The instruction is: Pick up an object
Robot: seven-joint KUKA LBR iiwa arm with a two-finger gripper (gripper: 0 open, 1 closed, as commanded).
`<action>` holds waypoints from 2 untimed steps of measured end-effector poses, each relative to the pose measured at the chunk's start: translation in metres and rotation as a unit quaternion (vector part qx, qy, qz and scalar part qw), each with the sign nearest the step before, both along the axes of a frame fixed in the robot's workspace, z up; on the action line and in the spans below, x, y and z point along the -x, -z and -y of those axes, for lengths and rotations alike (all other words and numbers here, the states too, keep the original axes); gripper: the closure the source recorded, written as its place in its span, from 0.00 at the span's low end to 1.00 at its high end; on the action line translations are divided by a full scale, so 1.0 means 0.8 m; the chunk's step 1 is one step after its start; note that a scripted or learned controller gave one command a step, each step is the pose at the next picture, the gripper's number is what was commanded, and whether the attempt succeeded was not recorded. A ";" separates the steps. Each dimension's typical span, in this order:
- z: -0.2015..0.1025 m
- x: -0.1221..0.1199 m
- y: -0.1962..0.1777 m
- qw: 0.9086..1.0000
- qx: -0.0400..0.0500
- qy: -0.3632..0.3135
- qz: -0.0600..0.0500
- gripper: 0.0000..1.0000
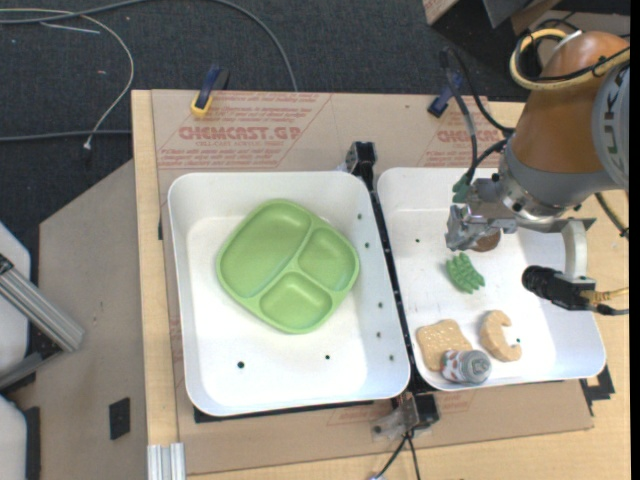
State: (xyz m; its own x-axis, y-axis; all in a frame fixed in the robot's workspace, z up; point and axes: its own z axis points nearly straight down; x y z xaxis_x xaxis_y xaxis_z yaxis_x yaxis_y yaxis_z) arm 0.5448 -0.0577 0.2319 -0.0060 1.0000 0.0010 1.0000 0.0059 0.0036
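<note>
progress: nothing lifted yet | we saw gripper (pixel 468 230) low in right bin (pixel 420 193), just above green leafy toy (pixel 464 272) | jaws: couldn't tell | grasp, lift left

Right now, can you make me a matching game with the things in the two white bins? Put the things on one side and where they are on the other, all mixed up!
Things:
1. green divided plate
2. green leafy toy
3. tan cracker
4. gripper

Places:
A. right bin, near its front edge
B. just above the green leafy toy
C. alone in the left bin
D. middle of the right bin

Pairs: 1-C, 2-D, 3-A, 4-B
</note>
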 end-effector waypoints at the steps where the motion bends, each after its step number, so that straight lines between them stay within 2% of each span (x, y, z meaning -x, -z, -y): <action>1: -0.056 -0.028 -0.010 1.000 0.000 0.000 0.000 1.00; 2: -0.109 -0.071 0.002 1.000 0.000 0.000 -0.001 1.00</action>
